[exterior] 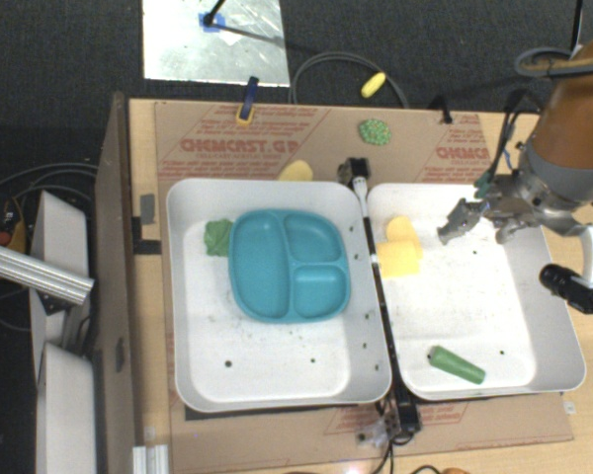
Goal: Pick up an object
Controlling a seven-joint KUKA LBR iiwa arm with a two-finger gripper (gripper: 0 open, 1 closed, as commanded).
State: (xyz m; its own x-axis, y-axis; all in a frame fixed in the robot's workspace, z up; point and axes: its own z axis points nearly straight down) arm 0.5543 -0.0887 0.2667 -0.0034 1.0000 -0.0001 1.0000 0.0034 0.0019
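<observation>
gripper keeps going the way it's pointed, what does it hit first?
Probably the yellow items at the right bin's left edge: the gripper angles down-left toward them. Its height is unclear from one view, so it could touch the bin floor short of them.

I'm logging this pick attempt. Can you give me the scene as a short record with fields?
left bin: teal plastic divided plate, small green item at its left edge
right bin: two yellow pieces near the left wall, green cylinder near the front
end effector: above the right bin's back part, nothing seen between its fingers
cardboard behind bins: green round item, yellow piece
</observation>
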